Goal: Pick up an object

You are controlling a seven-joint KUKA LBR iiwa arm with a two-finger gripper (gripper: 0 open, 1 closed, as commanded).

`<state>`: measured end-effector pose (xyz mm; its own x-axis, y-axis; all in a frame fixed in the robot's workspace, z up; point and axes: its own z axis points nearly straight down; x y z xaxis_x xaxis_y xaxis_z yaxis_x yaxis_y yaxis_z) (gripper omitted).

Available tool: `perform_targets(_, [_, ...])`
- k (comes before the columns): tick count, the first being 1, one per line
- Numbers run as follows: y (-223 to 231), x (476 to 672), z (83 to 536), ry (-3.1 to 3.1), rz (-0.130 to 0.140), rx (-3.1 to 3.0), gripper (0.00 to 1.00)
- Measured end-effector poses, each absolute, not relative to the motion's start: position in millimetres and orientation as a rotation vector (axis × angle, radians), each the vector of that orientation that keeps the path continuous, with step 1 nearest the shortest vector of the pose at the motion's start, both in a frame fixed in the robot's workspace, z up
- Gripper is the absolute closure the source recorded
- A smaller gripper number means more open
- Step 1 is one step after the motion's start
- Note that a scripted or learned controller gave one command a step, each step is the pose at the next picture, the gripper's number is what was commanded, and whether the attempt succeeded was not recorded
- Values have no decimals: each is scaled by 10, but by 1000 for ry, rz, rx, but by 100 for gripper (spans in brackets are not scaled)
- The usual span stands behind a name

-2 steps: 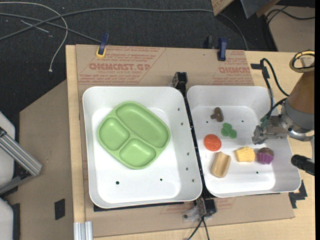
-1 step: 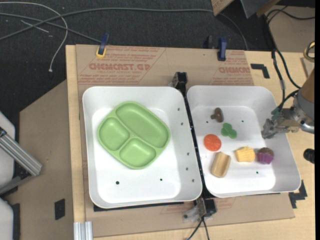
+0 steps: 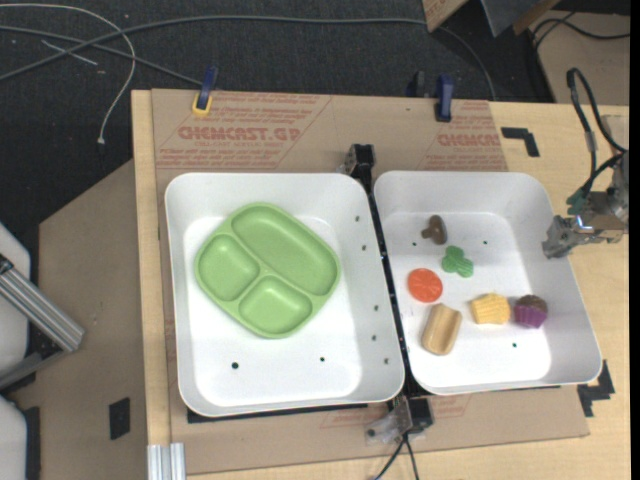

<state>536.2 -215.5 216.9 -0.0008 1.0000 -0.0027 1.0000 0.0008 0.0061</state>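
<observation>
Left of the gripper (image 3: pixel 572 230), inside the right bin (image 3: pixel 560 368), sit the pickable objects. Gripper state: cannot tell. Nothing held. Nearest below-left: purple piece (image 3: pixel 530 311), yellow block (image 3: pixel 489 309). Tan cylinder (image 3: pixel 441 329) is further left, long axis tilted slightly off vertical in frame. Best approach: centre over one piece, straddle its short side, avoid neighbours.

You can read red print on the brown board (image 3: pixel 320 133) that lies on the counter behind the two bins. On its left part the lettering looks like "CHEMCAST GP" (image 3: pixel 240 134), with smaller red lines beneath too fine to make out. On its right part the same print (image 3: pixel 462 141) repeats, partly cut off.
</observation>
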Motion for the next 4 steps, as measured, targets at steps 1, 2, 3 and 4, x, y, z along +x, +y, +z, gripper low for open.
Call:
perform_targets(1, [-2158, 5373, 2454, 2219, 4, 2216, 100])
perform_targets(2, [-1616, 5492, 2528, 2227, 5, 2212, 100])
perform_targets(3, [-1141, 5662, 2385, 2230, 1, 2217, 100])
perform_targets(4, [-627, 5849, 2264, 2230, 2, 2216, 100])
